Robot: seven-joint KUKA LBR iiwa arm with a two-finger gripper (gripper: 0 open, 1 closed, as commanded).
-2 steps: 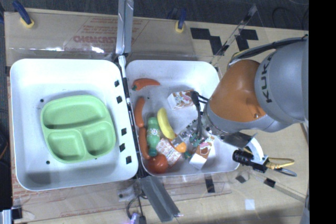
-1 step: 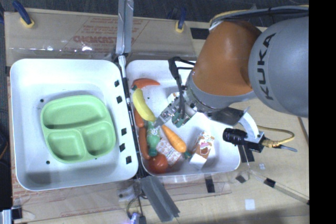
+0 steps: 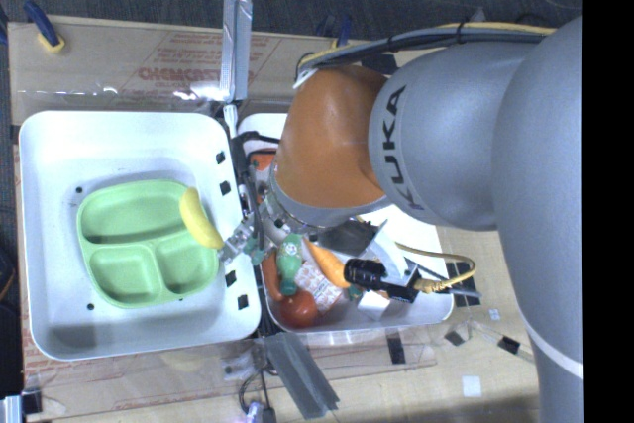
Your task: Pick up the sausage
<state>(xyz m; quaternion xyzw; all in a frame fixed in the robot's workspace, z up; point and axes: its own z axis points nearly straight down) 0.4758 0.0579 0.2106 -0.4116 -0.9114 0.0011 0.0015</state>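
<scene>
Our arm [image 3: 416,134] crowds the right bin [image 3: 436,307]; we cannot tell the hand's state. Likely the sausage [image 3: 269,274], brownish, lies at seven o'clock beside a tomato [image 3: 297,309] and carrot [image 3: 327,264]. Clutter risks a wrong grab.

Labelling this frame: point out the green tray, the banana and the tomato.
green tray [image 3: 129,253], camera view, on its lower-left compartment.
banana [image 3: 199,219], camera view, on its middle.
tomato [image 3: 297,310], camera view, on its red top.
</scene>
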